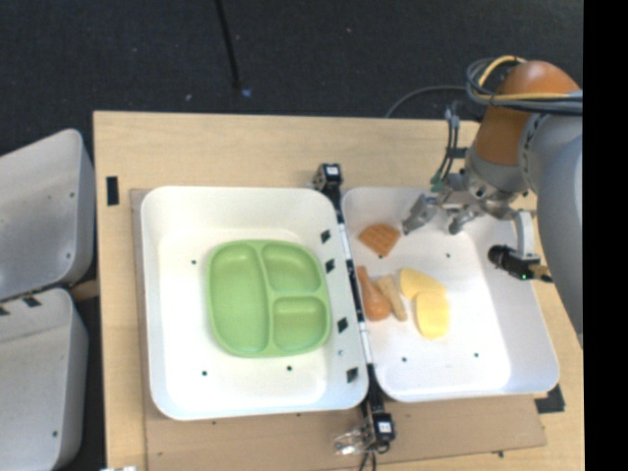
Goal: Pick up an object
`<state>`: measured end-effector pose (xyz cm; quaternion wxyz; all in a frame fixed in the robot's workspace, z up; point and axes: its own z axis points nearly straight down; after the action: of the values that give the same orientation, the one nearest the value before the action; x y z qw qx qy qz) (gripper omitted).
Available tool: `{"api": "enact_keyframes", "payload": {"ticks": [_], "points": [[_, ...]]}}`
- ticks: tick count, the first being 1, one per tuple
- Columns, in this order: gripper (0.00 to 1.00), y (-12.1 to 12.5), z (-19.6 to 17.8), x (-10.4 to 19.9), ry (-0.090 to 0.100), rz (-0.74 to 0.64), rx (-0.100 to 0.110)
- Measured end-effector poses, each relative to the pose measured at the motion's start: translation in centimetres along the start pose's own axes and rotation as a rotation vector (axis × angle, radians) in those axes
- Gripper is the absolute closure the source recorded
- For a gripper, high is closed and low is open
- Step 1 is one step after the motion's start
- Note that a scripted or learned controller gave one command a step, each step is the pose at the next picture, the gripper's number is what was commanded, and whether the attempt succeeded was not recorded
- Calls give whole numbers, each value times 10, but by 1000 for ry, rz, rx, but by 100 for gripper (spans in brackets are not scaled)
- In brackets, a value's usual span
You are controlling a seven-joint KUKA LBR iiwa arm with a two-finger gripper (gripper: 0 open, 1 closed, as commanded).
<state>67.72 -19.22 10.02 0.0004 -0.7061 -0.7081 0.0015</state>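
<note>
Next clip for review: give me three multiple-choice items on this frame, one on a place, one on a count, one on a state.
1. Where does the green divided plate lie?
A. In the left bin
B. In the right bin
C. On the bare bench

2. How many compartments does that plate have?
A. Two
B. Three
C. Five

3. What do the gripper's jaws hold?
A. The yellow pieces
B. The orange-brown piece
C. Nothing

Answers:
1 A: the plate sits flat in the left bin.
2 B: one long section and two smaller ones show.
3 C: the gripper hangs open over the far end of the right bin, and the orange-brown piece and the yellow pieces lie on the bin floor apart from it.
</note>
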Motion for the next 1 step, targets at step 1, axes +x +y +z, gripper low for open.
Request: {"api": "enact_keyframes", "payload": {"ticks": [1], "points": [[100, 2, -15, -1, -4, -2, -8]]}}
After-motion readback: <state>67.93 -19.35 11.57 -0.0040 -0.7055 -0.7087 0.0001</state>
